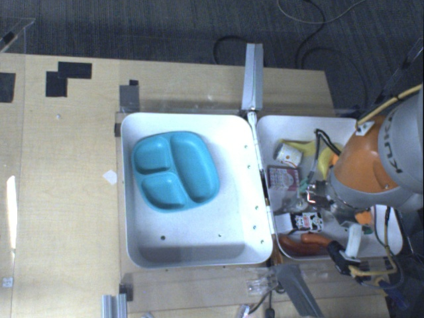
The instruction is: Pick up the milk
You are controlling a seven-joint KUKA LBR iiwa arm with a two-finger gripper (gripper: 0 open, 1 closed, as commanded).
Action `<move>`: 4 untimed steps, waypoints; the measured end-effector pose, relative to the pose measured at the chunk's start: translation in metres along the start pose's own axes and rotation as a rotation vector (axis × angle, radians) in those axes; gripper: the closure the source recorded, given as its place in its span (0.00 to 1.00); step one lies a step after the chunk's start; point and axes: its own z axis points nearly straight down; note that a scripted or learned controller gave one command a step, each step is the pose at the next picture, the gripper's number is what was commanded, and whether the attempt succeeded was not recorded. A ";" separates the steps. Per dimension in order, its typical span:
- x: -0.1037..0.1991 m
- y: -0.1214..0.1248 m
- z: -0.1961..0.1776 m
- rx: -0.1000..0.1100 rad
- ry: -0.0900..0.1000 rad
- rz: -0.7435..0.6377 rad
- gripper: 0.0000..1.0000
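Observation:
A small white carton [289,153], which looks like the milk, lies near the back of the right bin [265,128], beside a yellow banana [317,152]. My gripper [309,204] hangs low over the middle of that bin, below the orange wrist band [361,164], in front of the carton and apart from it. Directly under the gripper lies a white printed box [305,222]. The arm's body hides the bin's right half.
The left bin [199,244] holds a blue divided plate [175,169]. In the right bin, a dark red packet [281,177] lies by the dividing wall and a red-brown sausage-like item [306,244] at the front edge. Cables trail at the right.

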 end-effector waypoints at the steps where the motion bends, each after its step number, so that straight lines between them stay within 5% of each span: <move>1: 0.001 0.003 -0.012 -0.008 0.002 -0.001 1.00; 2: 0.114 -0.029 -0.096 0.011 0.001 -0.054 1.00; 3: 0.065 -0.017 -0.150 0.010 -0.002 0.121 1.00; 4: 0.107 -0.028 -0.120 0.015 -0.004 0.346 1.00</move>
